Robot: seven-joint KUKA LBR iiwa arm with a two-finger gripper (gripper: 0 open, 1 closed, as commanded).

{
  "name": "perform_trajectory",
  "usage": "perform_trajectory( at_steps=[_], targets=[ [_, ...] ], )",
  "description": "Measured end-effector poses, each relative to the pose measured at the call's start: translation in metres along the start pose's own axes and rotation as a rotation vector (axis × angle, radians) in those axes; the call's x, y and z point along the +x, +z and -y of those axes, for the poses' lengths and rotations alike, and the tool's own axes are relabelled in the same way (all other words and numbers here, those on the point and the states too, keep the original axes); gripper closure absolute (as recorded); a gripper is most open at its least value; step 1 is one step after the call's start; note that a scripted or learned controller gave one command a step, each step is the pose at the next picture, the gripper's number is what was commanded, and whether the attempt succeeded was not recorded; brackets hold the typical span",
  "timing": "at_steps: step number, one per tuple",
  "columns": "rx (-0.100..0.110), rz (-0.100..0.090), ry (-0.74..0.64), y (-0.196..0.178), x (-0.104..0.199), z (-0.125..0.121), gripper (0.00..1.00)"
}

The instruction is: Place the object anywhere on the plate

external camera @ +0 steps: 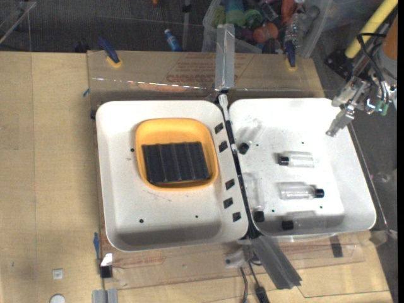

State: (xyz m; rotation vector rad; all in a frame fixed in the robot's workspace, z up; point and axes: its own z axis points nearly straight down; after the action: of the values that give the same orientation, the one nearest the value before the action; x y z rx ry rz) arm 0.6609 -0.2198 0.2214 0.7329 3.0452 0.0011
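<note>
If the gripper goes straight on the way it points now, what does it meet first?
The gripper points down and leftward over the right bin. Probably it meets the bin's bare white floor first, short of the upper clear vial. Depth is unclear from this one view.

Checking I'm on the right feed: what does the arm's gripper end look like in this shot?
At the view's upper right, the gripper is a pale metallic silver piece with thin, narrow fingers tapering to a point above the right bin. Behind it sits a cluttered silver-grey wrist with dark cables looping past. A yellow tube-like part slants across the corner above it. The picture is too blurred to read any markings.
</note>
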Motion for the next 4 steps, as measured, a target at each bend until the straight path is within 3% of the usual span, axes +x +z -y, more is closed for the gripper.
perform_trajectory(
  at_steps=[1,2,3,4],
  targets=[
    [0.0,-0.005,-0.175,-0.008,0.017,-0.014,0.0],
    [-0.002,-0.004,-0.454,-0.012,0.022,-0.023,0.0],
    [-0.004,-0.005,-0.834,0.017,0.019,-0.027,0.0],
    [-0.003,0.002,-1.023,0.018,-0.008,-0.001,0.0]
  ],
)
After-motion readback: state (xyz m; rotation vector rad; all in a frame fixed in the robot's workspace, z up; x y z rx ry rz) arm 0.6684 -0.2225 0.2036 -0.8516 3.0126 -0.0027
